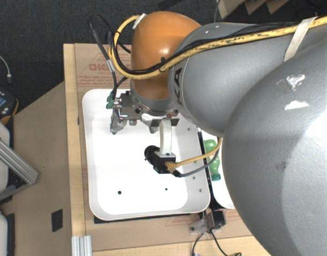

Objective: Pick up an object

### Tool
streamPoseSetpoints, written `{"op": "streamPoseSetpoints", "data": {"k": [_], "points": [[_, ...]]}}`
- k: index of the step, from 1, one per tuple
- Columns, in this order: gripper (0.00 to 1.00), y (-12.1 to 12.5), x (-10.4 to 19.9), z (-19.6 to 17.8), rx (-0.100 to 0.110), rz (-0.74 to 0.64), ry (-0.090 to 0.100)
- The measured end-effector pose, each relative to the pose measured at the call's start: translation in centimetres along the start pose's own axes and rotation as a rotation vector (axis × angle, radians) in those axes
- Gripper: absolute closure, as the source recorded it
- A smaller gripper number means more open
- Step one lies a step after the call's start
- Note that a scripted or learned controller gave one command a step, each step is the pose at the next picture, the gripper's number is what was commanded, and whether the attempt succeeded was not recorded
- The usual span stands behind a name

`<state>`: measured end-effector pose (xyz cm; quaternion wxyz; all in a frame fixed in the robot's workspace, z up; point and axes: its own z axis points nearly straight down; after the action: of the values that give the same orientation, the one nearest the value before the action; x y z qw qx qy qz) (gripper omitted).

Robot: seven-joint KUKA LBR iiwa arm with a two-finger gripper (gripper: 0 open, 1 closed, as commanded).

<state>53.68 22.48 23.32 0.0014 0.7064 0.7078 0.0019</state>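
Camera view: my gripper (pixel 134 119) hangs low over the upper part of the left bin (pixel 102 199); can't tell if it's spread or closed from this angle. Bin floor is bare white with two small dark dots. A green object (pixel 210 163) lies in the right bin (pixel 223 199), just beside the dividing wall, mostly hidden by my arm. The bins sit on a tan bench (pixel 73 143) with red lettering. Dark floor (pixel 35 25) around, metal rail (pixel 14 163) at left.
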Motion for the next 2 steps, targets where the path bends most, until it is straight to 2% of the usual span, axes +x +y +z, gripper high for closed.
{"op": "streamPoseSetpoints", "data": {"k": [1,2], "points": [[0.0,-2.85,0.0,-15.71,-0.005,-0.001,0.003],[0.0,-2.84,0.01,-15.04,0.006,0.0,-0.001]]}}
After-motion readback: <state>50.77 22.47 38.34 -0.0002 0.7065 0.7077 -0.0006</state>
